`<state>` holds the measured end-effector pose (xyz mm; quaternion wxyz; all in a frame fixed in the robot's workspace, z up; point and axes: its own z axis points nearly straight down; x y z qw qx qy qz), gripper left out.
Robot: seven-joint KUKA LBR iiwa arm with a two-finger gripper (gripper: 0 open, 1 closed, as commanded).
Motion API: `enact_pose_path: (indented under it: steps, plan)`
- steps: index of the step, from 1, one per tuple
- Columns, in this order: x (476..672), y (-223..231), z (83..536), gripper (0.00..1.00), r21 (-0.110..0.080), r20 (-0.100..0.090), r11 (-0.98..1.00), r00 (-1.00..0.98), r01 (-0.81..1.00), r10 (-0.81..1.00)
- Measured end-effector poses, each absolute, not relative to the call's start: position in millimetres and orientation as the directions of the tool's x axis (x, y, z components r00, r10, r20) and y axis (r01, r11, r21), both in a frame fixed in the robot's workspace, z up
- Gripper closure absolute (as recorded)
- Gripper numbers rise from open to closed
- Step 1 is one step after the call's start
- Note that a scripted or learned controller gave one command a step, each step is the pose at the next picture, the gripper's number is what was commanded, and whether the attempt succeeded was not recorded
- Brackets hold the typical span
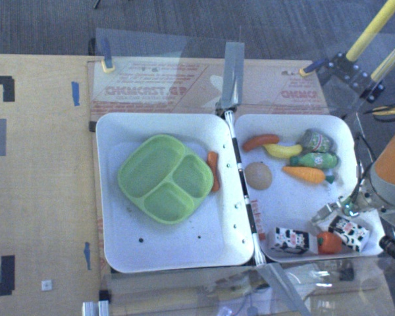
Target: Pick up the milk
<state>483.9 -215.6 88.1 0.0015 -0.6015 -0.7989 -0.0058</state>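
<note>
Down in the lower right of the frame, we see the gripper (345, 209) over the right bin (286, 193); its state is unclear. One milk carton (289, 240) lies lower left of it by the bin's front rim, another (351, 232) just below it, beside a tomato (328, 242).

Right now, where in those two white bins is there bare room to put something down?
The left bin has open floor in front of the green plate and along its left wall. In the right bin, a bare patch sits mid-floor between the brown ball and the milk carton. The far side and near right corner are crowded.
</note>
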Motion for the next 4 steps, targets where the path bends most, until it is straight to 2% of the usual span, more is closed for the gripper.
enact_pose_path:
  steps: [1,2,3,4]
  plan:
    - [485.2,-218,98,1.0,0.012,-0.001,0.274,-0.274,0.962,0.962]
    - [484.7,-216,98,0.0,0.009,0.005,0.276,-0.276,0.961,0.961]
    - [485.4,-218,108,1.0,0.012,0.001,0.274,-0.274,0.962,0.962]
    - [480.2,-176,186,1.0,0.001,-0.002,-0.013,0.013,1.0,1.0]
